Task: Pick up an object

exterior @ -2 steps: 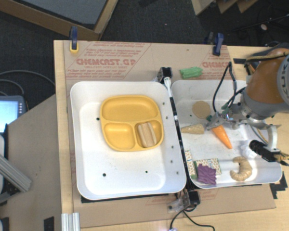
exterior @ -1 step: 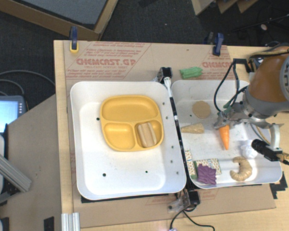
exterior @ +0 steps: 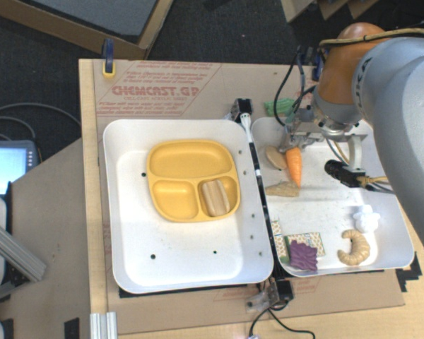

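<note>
Here, arm: reaching over the right bin's (exterior: 403, 249) top-left corner.
Gripper (exterior: 295, 147): fingers appearing closed around the orange plastic carrot's (exterior: 294, 165) top.
Carrot: hanging tip-down near the bin's left wall.
Advice: lifting straight up, slowly, is keeping the grip.

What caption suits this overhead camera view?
Robot gripper poised at a toy carrot in the right bin; yellow divided plate left.
</note>
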`<action>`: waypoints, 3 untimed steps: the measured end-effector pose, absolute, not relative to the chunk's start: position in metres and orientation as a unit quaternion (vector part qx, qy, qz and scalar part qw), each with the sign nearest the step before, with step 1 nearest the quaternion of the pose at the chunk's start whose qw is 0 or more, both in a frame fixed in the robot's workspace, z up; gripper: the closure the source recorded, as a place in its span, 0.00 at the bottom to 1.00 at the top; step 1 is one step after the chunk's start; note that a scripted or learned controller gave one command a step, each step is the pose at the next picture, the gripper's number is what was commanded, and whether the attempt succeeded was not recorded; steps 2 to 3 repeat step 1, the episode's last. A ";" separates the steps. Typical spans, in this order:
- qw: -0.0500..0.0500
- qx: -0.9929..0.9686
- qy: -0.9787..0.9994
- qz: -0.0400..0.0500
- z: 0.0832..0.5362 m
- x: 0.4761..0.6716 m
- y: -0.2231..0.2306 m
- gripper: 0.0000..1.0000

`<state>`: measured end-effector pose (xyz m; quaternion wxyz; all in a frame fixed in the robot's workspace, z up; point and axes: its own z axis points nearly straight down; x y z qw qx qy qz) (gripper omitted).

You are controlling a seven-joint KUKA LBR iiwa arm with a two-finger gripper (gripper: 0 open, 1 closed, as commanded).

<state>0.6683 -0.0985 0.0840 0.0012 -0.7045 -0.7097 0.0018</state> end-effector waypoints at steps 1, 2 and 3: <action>-0.004 -0.704 -0.710 -0.006 0.193 0.669 -0.017 1.00; -0.004 -0.704 -0.710 -0.006 0.193 0.669 -0.017 1.00; -0.004 -0.704 -0.710 -0.006 0.193 0.669 -0.017 1.00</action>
